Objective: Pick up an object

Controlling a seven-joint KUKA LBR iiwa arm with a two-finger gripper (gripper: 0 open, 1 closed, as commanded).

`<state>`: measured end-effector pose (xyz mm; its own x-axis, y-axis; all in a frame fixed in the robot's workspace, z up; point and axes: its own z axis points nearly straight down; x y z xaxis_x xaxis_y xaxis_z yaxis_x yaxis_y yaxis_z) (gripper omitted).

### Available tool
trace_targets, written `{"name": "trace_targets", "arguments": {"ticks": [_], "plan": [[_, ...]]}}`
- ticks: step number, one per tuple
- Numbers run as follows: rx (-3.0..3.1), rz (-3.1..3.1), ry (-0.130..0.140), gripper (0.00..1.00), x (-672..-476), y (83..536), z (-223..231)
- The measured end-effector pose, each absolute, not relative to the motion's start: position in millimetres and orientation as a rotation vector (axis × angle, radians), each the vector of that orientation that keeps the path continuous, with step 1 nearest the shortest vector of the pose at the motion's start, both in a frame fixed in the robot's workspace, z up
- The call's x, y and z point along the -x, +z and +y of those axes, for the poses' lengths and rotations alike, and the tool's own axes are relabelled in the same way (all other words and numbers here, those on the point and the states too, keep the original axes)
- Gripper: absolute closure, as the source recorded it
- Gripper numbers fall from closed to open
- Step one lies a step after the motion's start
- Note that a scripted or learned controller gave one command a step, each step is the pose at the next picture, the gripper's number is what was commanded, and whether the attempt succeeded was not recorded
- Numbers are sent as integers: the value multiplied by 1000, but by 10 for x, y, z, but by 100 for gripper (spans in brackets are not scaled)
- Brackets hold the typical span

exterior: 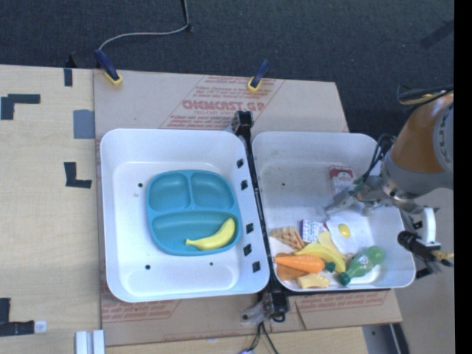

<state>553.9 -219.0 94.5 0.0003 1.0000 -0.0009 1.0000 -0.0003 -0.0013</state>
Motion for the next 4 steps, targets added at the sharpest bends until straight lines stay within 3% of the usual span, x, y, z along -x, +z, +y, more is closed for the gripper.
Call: {"name": "trace_targets", "arguments": {"ticks": [1,2,3,4], "plan": [[2218,-2225,-1,0,-6450,967,-1723],[2223,-2225,-1,0,-5897,866,-1695],[2221,-2227,-4,0,-6493,861,-1375],[2221,-2228,0,100,-6491,958,-1383]]}}
